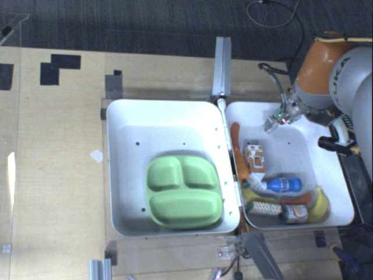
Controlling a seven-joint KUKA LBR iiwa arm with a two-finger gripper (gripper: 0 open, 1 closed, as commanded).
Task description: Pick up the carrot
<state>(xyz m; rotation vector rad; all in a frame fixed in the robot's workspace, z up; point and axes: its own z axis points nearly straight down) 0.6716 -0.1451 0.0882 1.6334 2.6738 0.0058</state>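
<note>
The carrot (238,153) lies along the right bin's (326,156) left wall; the gripper (278,119) hangs over that bin's far end, apart from the carrot

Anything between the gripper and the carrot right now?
No. In the camera view, bare white bin floor separates the gripper from the carrot along the right bin's left wall.

A robotics lab — bare bench (52,174), two white bins (116,156), loose cable (280,10).
</note>
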